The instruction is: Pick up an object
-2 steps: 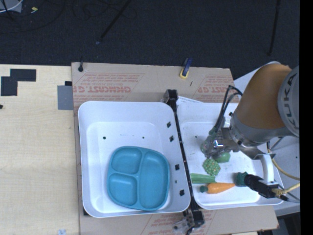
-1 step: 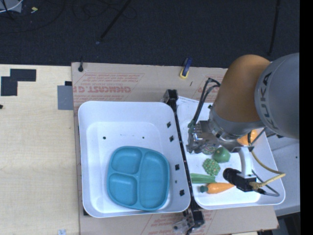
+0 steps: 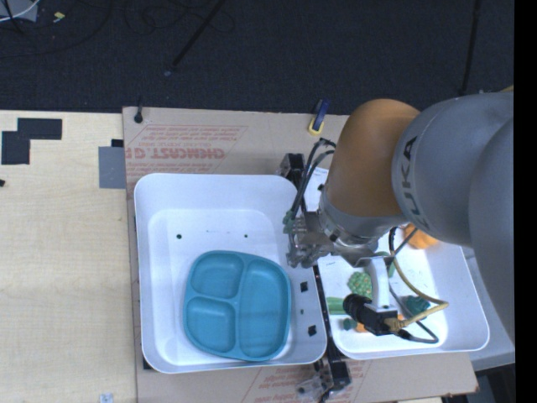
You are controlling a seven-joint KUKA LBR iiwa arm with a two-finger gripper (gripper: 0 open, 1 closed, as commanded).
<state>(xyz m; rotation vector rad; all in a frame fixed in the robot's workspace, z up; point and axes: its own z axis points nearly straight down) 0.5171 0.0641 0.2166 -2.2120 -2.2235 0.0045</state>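
The arm leans over the right bin (image 3: 457,305), its gripper (image 3: 304,248) low by the wall between the bins; I cannot tell whether it is wide or narrow. A green piece (image 3: 359,282) and an orange piece (image 3: 422,240) lie in that bin. A blue divided plate (image 3: 237,305) lies in the left bin (image 3: 159,225).

Grey metal arm (image 3: 470,166) with orange band (image 3: 369,162) reaches from the right; wrist (image 3: 357,225) points down, tool (image 3: 300,250) low at centre.

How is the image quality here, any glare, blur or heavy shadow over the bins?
Camera view: lighting is even, with no hard glare on the white left bin; the blue divided tray is sharp; the arm, near the lens, looks large and slightly soft, and covers much of the right bin.
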